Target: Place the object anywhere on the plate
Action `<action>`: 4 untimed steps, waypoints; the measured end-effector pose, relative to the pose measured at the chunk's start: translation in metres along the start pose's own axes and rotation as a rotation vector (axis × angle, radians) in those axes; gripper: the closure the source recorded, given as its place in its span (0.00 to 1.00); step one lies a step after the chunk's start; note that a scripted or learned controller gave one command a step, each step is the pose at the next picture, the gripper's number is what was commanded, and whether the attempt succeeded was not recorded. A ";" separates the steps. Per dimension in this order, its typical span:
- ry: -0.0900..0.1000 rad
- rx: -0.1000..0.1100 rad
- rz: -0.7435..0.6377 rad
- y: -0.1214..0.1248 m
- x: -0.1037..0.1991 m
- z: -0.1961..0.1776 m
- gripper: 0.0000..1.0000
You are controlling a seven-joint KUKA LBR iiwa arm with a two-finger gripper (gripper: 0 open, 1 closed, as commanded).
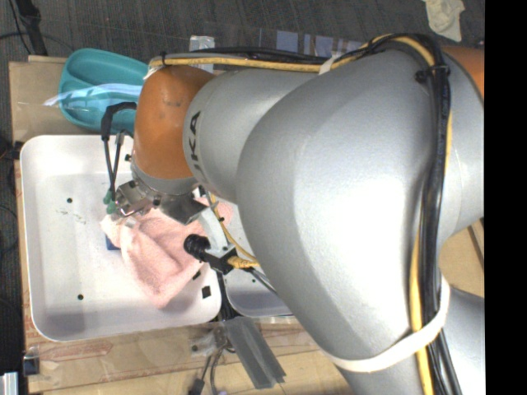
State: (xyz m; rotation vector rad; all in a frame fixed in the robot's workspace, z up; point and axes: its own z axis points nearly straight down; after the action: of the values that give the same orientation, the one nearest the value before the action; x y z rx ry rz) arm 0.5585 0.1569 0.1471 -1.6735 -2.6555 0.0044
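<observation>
From the camera view above the worktop (123, 356), the grey arm (329, 188) fills most of the right and centre, its orange band (169, 122) sitting over the upper part of the left white bin (49, 220). Below the band, the end effector (132, 200) reaches down into that bin, but the wrist and cables hide it, so I cannot tell its state. Directly under and just beside it lies a crumpled pink cloth (160, 257), spread toward the bin's lower right; its upper edge seems to touch the metal parts of the wrist, though whether it is gripped cannot be told. A small blue edge (109, 242) peeks out from under the cloth's left side. The second white bin (255, 303) is mostly covered by the arm, with just a strip of its rim showing beneath the elbow. Beyond the left bin's far edge, a teal plastic item (95, 85) rests on the worktop. A yellow and black cable (247, 56) runs along the arm's top. A crumpled pale rag (440, 11) lies on the dark floor (247, 2) at upper right.
</observation>
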 end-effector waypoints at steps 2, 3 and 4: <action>-0.001 -0.002 -0.080 -0.012 0.038 -0.009 1.00; -0.001 -0.002 -0.140 -0.087 -0.050 -0.046 1.00; -0.001 -0.008 -0.136 -0.067 0.035 0.054 1.00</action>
State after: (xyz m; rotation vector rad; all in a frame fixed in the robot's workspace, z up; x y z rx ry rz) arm 0.4828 0.1593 0.0932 -1.4915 -2.7674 -0.0061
